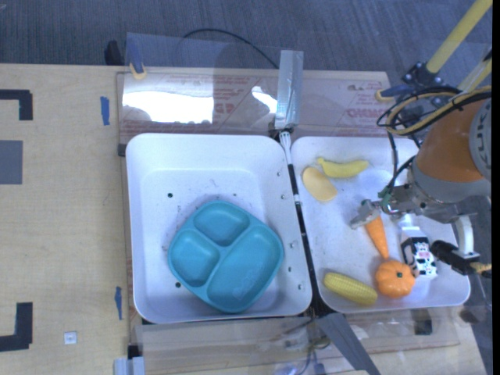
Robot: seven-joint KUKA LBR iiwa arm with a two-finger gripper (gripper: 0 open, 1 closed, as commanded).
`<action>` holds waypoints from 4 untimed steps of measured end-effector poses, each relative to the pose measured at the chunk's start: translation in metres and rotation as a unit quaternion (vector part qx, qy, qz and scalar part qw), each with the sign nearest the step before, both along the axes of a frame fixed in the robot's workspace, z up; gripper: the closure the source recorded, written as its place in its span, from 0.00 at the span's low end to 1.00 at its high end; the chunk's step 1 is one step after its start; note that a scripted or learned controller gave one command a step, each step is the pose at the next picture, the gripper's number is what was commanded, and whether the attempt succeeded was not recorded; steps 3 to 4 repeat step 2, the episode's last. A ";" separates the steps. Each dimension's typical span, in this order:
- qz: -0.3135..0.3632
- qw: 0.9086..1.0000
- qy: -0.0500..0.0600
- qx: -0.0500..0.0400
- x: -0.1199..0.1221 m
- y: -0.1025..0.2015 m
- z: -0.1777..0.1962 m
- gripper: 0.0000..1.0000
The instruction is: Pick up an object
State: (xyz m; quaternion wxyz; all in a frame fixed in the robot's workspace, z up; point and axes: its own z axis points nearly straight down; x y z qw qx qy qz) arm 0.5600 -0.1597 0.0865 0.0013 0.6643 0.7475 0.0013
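Approach step, I judge: gripper (373,212), finger state indeterminate, hovers at the carrot (378,237) top; I next descend and close.

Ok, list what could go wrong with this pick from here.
1. The carrot lies right against the orange pumpkin, so a grab at it may nudge or drag that.
2. The gripper sits at the carrot's top end; a grip there could slip off.
3. The corn cob lies close by and could roll if bumped.

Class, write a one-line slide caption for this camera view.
KUKA arm's gripper hovers by a carrot in the right bin; a blue tray fills the left.
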 end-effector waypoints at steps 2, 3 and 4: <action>0.021 1.000 -0.004 0.000 -0.033 0.076 0.138 1.00; 0.021 1.000 -0.004 0.000 -0.033 0.076 0.138 1.00; 0.021 1.000 -0.004 0.000 -0.033 0.076 0.138 1.00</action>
